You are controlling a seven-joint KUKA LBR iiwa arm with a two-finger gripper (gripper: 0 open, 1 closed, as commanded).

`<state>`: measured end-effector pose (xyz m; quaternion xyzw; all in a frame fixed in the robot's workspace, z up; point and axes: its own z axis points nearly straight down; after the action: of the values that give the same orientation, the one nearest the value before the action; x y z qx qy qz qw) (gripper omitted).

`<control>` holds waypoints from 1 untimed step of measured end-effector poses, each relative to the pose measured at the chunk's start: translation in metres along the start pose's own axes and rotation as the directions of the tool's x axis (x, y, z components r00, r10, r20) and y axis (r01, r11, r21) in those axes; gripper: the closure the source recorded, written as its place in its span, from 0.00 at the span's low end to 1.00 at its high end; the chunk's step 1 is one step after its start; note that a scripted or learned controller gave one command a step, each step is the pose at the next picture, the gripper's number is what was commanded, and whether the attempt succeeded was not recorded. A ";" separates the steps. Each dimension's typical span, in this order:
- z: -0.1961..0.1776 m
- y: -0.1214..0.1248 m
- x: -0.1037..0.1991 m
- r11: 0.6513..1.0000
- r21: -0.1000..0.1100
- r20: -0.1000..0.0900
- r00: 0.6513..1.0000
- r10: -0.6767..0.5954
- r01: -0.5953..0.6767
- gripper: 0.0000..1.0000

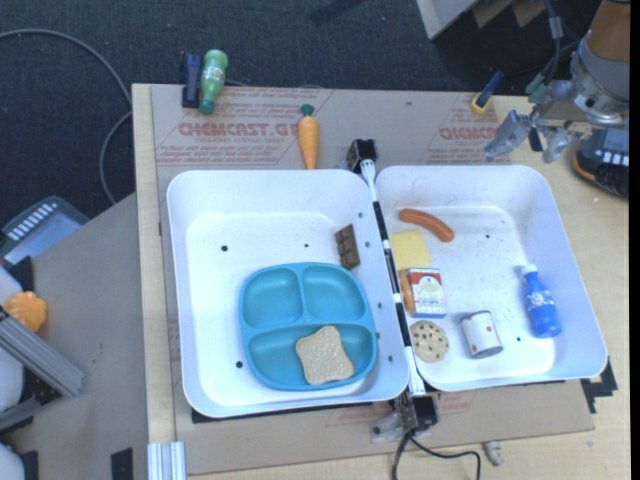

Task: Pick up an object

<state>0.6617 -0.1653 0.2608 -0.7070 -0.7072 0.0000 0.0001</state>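
Note:
My gripper point(527, 144) hangs above the bench just beyond the far right corner of the right bin point(572, 258), open, with nothing between its fingers. In that bin lie a sausage point(427, 224), a yellow cheese slice point(410, 249), a small red-and-white carton point(424, 290), a chocolate-chip cookie point(430, 341), a small tin can point(482, 333) on its side, and a blue bottle point(541, 302). All of them sit well in front of the gripper, and none is touched by it.
The left bin point(200, 268) holds a blue divided plate point(300, 303) with a bread slice point(323, 355) and a chocolate bar point(347, 246) by the divider. A carrot point(309, 138) and a green bottle point(212, 78) lie on the cardboard behind the bins.

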 end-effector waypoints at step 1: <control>0.125 -0.028 0.065 1.000 0.002 -0.001 1.000 -0.001 0.001 0.00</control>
<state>0.6335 -0.1004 0.1353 -0.7068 -0.7074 0.0003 0.0009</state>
